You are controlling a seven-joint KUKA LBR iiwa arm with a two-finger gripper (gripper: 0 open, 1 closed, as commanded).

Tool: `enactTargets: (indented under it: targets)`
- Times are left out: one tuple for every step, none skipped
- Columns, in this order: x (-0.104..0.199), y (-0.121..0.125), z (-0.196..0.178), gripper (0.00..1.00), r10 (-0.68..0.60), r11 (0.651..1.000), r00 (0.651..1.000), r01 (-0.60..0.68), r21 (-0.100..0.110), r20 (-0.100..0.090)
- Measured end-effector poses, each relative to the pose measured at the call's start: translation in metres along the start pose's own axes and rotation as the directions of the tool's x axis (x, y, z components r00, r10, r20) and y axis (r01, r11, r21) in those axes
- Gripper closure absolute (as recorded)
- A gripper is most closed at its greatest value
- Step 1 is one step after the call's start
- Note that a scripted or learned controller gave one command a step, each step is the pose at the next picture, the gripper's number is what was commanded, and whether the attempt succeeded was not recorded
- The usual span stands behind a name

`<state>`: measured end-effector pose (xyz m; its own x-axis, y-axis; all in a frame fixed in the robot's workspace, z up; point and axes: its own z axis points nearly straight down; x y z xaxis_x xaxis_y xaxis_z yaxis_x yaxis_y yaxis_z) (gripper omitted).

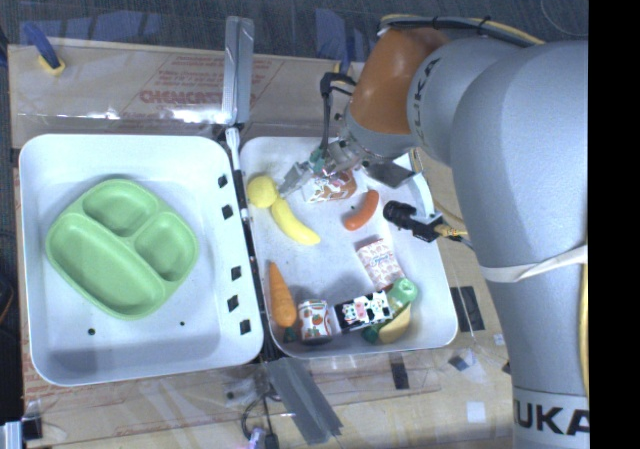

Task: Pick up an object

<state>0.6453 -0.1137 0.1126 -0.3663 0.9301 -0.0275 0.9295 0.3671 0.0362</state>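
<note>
The arm (500, 137) reaches in from the right over the right bin (425, 337), its orange band above the bin's far right corner; the gripper (318, 169) hangs low over the far part of that bin, just above a small white packet with red print (328, 189); whether the claw is released or clenched cannot be told at this slant, and nothing is seen held in it; the objects to pick all lie in the right bin; a yellow lemon (261, 192) sits near the far left corner, touching one end of a banana (293, 222) that slants toward the middle; a red sausage (361, 209) lies just right of the packet, tilted; a pink-and-white packet (379, 262) lies right of the middle; a carrot (282, 295) lies along the left wall, pointing toward the near edge; along the near edge stand a small red-and-white carton (314, 320), a black-and-white patterned carton (363, 310) beside it, and a green piece (403, 291) with a yellow piece (396, 327) at the near right corner; the left bin (60, 357) holds a green divided plate (122, 246), lying left of its middle, with three compartments.
</note>
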Motion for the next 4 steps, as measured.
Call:
enactTargets:
  targets:
    - [0.017, -0.039, -0.001, 0.00, -0.310, 0.951, 0.951, 0.310, -0.005, 0.000]
    - [0.026, -0.059, -0.001, 0.00, -0.356, 0.935, 0.935, 0.356, -0.006, 0.002]
    - [0.026, -0.059, -0.001, 0.00, -0.356, 0.935, 0.935, 0.356, -0.006, 0.001]
    - [0.024, -0.057, -0.014, 1.00, -0.360, 0.933, 0.933, 0.360, -0.009, 0.008]
